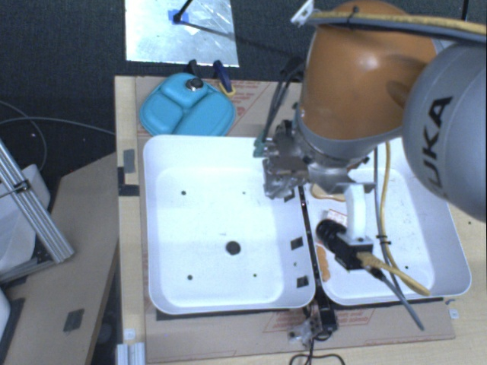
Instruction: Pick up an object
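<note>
Hovering over bin divider (308, 230), pincer (278, 179); tan object (329, 194) just beside it.

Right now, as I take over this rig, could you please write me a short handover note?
Gripper: over the right edge of the left bin, by the divider; grip cannot be told.
Left bin: a small dark round thing on its floor.
Right bin: mostly behind the arm; an orange-brown piece beside the divider.
Done: no pick confirmed.
Left: grasp and lift one object.
</note>
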Tool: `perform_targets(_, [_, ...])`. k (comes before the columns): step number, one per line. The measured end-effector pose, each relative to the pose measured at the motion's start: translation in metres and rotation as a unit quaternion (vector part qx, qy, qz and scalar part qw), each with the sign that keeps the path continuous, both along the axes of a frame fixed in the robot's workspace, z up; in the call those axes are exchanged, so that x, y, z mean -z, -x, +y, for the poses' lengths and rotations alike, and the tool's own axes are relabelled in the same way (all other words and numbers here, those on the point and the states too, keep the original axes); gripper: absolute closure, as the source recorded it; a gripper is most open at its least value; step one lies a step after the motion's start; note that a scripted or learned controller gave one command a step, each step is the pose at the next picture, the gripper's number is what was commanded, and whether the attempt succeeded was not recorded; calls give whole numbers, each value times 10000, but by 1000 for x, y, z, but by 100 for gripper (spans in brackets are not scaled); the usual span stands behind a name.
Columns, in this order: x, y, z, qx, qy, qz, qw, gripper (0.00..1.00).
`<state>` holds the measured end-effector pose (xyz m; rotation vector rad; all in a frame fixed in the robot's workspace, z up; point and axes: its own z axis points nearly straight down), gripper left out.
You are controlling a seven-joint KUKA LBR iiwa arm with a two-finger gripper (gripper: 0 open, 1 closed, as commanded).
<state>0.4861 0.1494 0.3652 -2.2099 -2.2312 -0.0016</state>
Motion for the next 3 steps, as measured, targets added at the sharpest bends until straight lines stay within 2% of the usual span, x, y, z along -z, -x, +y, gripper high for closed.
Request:
perform_targets(1, [-163, -80, 23, 14, -24, -115, 9999, 100])
perform_targets(2, [-127, -1, -13, 54, 4, 8, 10000, 100])
perform_targets(3, [-140, -4, -11, 12, -5, -25, 10000, 100])
